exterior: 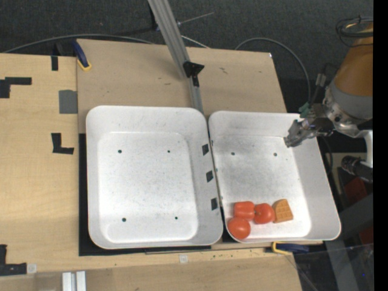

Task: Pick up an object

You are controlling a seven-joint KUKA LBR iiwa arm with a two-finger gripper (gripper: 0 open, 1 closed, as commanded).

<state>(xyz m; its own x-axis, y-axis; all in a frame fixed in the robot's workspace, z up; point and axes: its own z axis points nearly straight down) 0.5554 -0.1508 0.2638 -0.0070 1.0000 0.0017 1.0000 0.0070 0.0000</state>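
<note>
Red tomatoes [250,216] beside waffle [282,210] in right bin [260,162]; tool [295,135] at far rim, grip unclear

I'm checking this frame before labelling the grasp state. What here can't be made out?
- Gripper, camera view: too small and blurred to tell whether it is open or shut.
- Arm: cut off by the right edge.
- Red pieces and tan piece in the right bin: too small to identify.
</note>
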